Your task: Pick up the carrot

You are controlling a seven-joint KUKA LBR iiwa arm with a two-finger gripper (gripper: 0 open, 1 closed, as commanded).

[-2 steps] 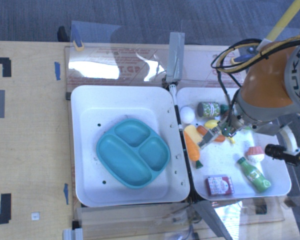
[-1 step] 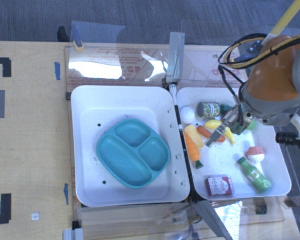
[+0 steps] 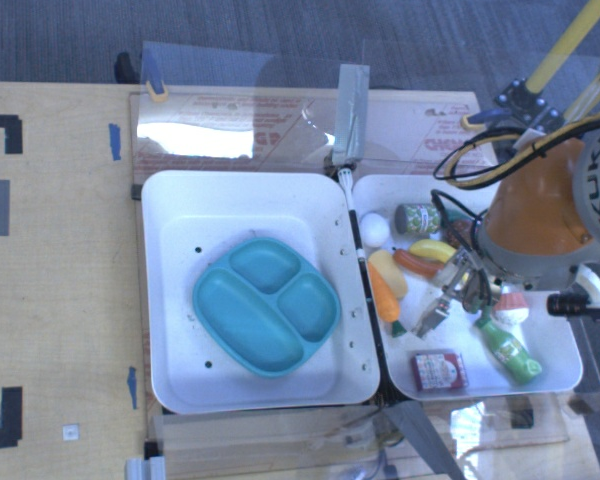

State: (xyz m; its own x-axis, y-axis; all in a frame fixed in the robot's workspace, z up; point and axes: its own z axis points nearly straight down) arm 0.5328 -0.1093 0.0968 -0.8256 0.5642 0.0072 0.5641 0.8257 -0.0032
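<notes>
From above the bench, two shallow white bins sit side by side. The left bin holds a teal divided plate, lying tilted near its middle. The right bin is crowded with small things. The carrot lies against this bin's left wall, running lengthwise, its orange body toward the back and its green tip toward the front. Just beside it are a white egg, a yellow banana and a small green-labelled can. Nearer the front lie a red packet and a green bottle. The arm reaches in from the right, its orange band over the bin. The gripper hangs just right of the carrot, apart from it. I cannot tell how its fingers stand.
</notes>
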